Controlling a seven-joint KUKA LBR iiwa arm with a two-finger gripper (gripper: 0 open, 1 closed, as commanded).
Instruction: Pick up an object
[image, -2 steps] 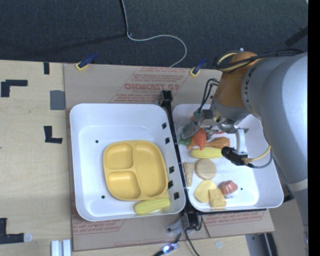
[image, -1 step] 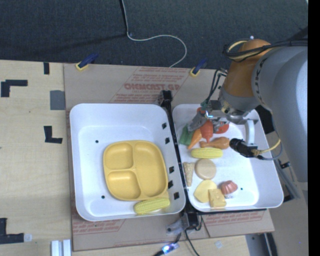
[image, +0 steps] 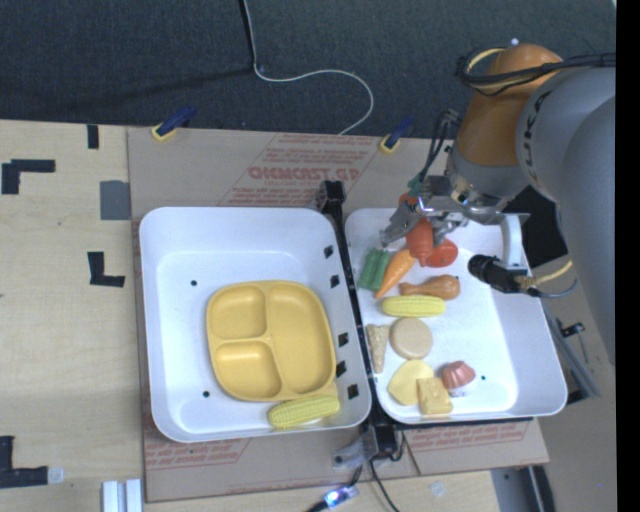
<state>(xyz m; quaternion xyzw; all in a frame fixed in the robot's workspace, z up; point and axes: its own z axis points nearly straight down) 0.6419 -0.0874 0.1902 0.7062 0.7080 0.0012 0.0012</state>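
Note:
My gripper hangs over the far left part of the right bin. Directly below it lies a red toy vegetable; I cannot see whether they touch. Beside that lie an orange carrot and a green piece. Nearer the front are a brown drumstick, a corn cob, a round beige disc, a bread wedge, a yellow lump, a cheese cube and a small red-pink piece.
The left bin holds a yellow divided plate and a second corn cob at its front edge. The arm's grey and orange body looms over the right bin's far right side. A black divider runs between the bins.

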